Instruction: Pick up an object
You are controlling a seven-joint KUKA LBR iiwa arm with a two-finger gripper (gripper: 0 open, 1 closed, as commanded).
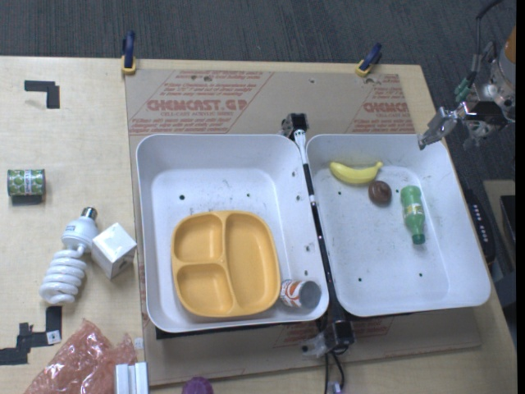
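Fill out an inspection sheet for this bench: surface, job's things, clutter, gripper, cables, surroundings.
Surface: brown board clamped to bench, bearing left bin and right bin.
Job's things: banana, brown round object and green bottle in right bin; yellow divided tray and small can in left bin.
Clutter: spiral bulb, white cube, green can, red mesh bag left of the board.
Gripper: gripper above right bin's far right corner, holding nothing visible.
Cables: black cable at front edge.
Surroundings: dark carpet.

Right bin lay open across its lower half, banana, brown ball and green bottle crowded its upper part, yellow tray filled the left bin.
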